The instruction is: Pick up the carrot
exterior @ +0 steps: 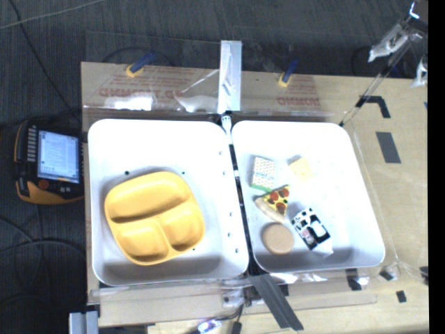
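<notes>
Though no carrot is plainly recognisable, the likeliest piece, a small orange wedge (272, 202), lies mid right bin (348, 152) - well apart from the gripper (395, 40) above the surface's far right corner. I cannot tell whether its jaws are open or closed.

Glossy yellow plastic tray (154, 216) in smooth white plastic bin (111, 141); bare wooden bench (403, 186).

Yellow divided tray (154, 216) in left bin (118, 136), toy foods (278, 202) in right bin (348, 158)
</notes>
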